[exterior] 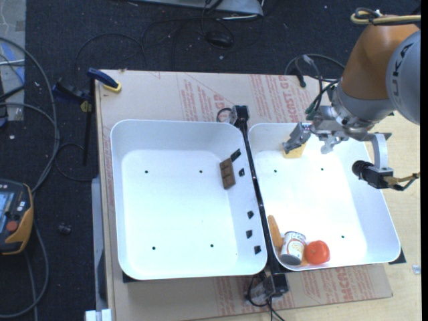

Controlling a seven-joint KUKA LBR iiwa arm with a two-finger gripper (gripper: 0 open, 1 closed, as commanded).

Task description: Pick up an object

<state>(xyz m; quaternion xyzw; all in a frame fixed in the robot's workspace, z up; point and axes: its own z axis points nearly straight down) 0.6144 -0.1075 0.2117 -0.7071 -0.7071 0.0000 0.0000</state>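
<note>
Both white bins, the left bin (134, 179) and the right bin (361, 199), look like smooth, slightly glossy plastic. The counter (174, 89) is matt, printed cardboard-like board. The tomato (317, 251) shines, and the small can (292, 245) has a paper-like label. The chocolate bar (228, 173) is dull brown. The arm's orange band (374, 59) is glossy, and the hand (314, 139) is grey metal.

left bin (134, 179): floor open nearly throughout; one brown bar (229, 173) lay by its right wall. right bin (374, 206): middle floor lay bare. its near-left corner was crowded — a carrot (274, 230), a can (292, 247) and a tomato (317, 251) packed close against the wall. a yellow block (293, 150) sat at the far-left, with the gripper (313, 136) and arm (374, 65) hanging over that far side. divider (251, 179) between bins stood in the way of crossing low.
</note>
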